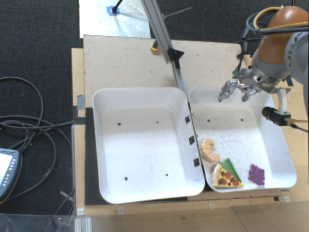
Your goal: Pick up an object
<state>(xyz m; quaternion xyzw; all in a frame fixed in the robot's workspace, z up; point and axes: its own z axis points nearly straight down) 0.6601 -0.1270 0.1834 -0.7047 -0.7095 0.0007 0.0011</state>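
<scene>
Overhead slanted view of the bench. The gripper (235,93) hangs above the far edge of the right bin (275,129), its two fingers spread apart with nothing between them. Three toy foods lie at the near end of that bin, well apart from the gripper: a croissant (209,150) by the inner wall, a pizza slice (226,177) just in front of it with a green piece (231,166) touching its far side, and a purple grape cluster (257,174) toward the right. The left bin (145,144) sits alongside.
</scene>
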